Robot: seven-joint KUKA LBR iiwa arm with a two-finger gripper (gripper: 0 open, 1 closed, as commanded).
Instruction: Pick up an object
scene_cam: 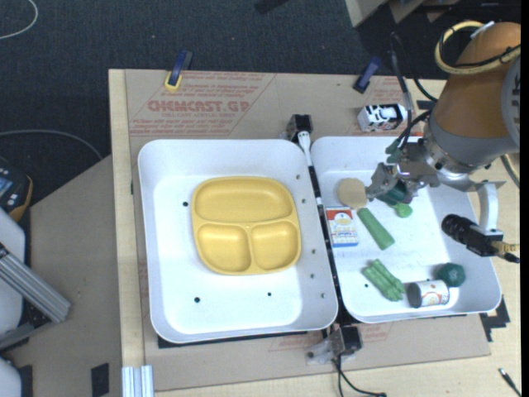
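My gripper hangs low over the back middle of the right bin. A teal object lies right under it, partly covered, with a small green piece at its front. A tan round object sits just left of the gripper. Further forward lie a red and white box, a long green stick, a green bundle, a small white can with a red label and a dark green ball.
The left bin holds a yellow divided plate. A black and white item rests on the bench behind the right bin. The grey arm with its orange band comes in from the upper right.
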